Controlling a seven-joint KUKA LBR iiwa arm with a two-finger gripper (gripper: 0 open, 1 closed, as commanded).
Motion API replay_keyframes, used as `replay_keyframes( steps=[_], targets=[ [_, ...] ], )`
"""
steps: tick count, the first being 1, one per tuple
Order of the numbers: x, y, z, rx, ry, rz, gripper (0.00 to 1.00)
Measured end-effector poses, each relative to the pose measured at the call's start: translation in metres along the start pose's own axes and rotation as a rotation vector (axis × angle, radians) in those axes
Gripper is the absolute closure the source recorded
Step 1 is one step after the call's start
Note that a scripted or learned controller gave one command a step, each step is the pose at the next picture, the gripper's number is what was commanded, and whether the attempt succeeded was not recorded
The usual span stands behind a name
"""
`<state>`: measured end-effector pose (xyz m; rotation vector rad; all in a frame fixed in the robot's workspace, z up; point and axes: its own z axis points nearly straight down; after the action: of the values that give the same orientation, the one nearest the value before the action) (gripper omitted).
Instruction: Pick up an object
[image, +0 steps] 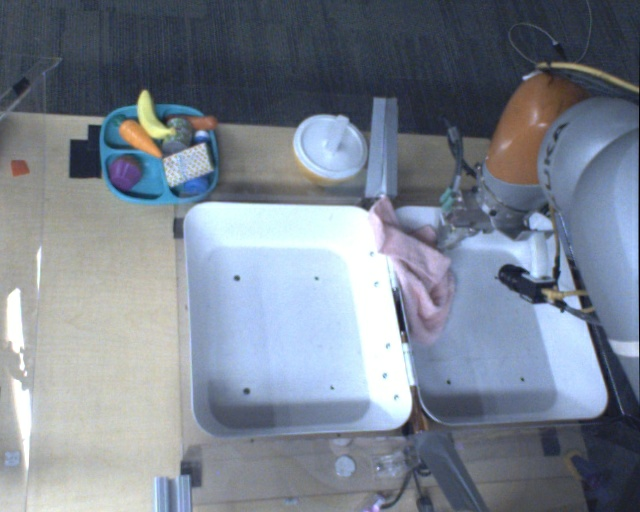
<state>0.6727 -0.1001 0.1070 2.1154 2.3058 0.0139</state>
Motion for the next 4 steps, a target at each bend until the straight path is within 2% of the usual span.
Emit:
replay_keyframes(
  steps=[1, 2, 3, 4],
  targets=[
    [0.0, 0.0, 0.0, 0.0, 0.0, 0.0, 0.0],
    [-0.012, -0.077, 0.015, -0.001, 0.0, -0.269, 0.0],
    [0.019, -0.098, 0.014, -0.004, -0.001, -0.275, 0.0],
    [0.02, -0.094, 0.001, -0.013, -0.003, -0.277, 1.0]
  ],
)
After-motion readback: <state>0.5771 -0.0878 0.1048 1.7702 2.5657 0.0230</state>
